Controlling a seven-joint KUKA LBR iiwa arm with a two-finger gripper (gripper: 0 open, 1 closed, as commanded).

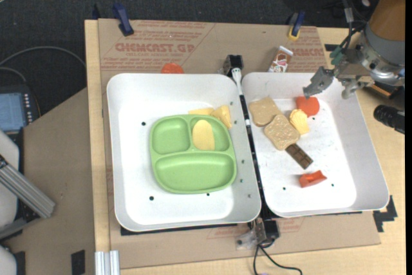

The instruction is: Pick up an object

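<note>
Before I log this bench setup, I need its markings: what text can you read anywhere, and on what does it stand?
"CHEMCAST GP", red print repeated on the brown board under the bins; the smaller lines beneath it are too blurred to read.
Small carton behind the right bin: printing too small to read.

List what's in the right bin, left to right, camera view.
Tan bread slice → brown cracker → yellow piece → red-orange piece. Skipped the chocolate bar and the orange item under the claw: they overlap in x.

Your nearest candidate: small red-orange piece (308,105), flat in the right bin (360,158), touching a yellow piece (299,121).
</note>
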